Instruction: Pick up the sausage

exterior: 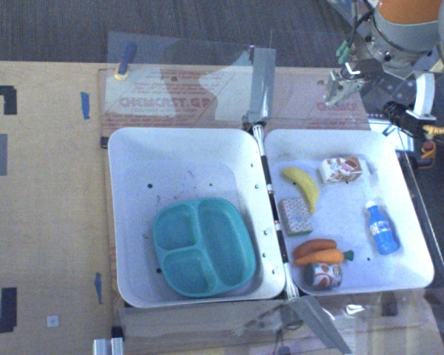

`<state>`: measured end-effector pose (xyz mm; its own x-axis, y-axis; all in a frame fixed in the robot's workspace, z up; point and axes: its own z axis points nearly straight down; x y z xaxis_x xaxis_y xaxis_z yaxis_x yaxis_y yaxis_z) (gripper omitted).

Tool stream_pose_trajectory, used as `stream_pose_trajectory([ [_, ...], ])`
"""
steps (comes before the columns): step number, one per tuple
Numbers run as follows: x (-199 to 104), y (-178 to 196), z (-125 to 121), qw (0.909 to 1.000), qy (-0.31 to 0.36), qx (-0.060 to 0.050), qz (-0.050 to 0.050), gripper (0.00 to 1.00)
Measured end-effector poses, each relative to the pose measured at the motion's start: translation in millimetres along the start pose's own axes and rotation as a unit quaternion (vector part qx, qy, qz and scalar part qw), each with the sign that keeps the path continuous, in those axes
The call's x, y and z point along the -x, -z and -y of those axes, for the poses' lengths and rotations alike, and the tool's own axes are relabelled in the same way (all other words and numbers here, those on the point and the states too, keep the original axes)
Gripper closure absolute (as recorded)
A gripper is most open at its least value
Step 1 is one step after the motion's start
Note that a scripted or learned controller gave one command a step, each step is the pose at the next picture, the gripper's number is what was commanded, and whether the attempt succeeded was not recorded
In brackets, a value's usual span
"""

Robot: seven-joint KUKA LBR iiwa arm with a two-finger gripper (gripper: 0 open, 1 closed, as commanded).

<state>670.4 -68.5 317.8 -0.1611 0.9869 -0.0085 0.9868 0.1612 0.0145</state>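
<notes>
On the left, the wooden bench (pixel 44 198) is marked with black corner brackets and short strips of blue tape; a cardboard sheet (pixel 177 95) with red lettering lies beyond the bins. The left white bin (pixel 133 154) holds a teal divided tray (pixel 203 248), which is set toward the near side with its three compartments facing up. The right white bin (pixel 407 265), touching the left one along a shared edge, holds the other objects: a banana (pixel 302 186) is seen near the far left part, with a small patterned sponge (pixel 295 216) just beside it on the near side; the sausage (pixel 314 247) lies near the bin's near left corner, directly against an orange carrot (pixel 323 257) – the two lie side by side – and a small can (pixel 324 275) lies just nearer still. A small carton (pixel 341 170) rests toward the far middle; a blue bottle (pixel 382 228) lies on the right side. The gripper (pixel 343 87) is held above the cardboard beyond the right bin's far edge, well apart from the sausage; its fingers (pixel 334 92) are seen slightly parted, with nothing held between them.
</notes>
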Motion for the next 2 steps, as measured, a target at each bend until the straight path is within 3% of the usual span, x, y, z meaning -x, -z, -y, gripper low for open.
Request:
stream_pose_trajectory([
  [2,1.0,22.4,-2.4,1.0,0.001,0.006,0.003,1.0],
])
